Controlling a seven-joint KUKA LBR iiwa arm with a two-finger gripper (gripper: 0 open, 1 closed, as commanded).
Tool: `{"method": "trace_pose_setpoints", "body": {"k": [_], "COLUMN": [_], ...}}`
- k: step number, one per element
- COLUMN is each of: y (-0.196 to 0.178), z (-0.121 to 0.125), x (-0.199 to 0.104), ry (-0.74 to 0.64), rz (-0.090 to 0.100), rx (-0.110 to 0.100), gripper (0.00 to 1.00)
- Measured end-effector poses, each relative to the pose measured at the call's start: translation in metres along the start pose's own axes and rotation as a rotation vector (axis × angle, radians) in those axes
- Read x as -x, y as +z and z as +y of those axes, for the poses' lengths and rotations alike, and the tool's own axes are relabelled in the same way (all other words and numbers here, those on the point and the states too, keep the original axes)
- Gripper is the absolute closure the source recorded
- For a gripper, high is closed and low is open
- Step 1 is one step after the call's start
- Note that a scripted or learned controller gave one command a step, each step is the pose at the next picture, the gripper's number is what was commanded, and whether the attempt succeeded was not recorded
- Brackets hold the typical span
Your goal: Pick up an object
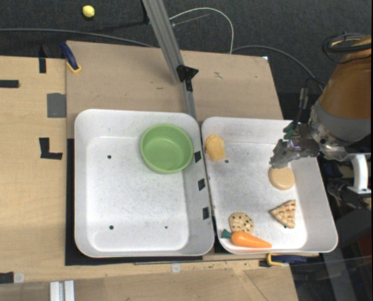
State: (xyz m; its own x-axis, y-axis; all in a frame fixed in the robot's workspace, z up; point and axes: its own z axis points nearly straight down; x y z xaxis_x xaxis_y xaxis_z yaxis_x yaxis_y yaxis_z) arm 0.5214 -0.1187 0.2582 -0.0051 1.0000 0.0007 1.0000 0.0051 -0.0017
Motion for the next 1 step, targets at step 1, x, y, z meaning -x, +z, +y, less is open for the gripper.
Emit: {"method": "trace_pose_setpoints", "body": {"k": [1], "y": [0.0138], "z": [0.0087], "x": [-0.0516], "ry": [-0.001], "rz": [0.001], "rx": [-0.001], "gripper": [1.0]}}
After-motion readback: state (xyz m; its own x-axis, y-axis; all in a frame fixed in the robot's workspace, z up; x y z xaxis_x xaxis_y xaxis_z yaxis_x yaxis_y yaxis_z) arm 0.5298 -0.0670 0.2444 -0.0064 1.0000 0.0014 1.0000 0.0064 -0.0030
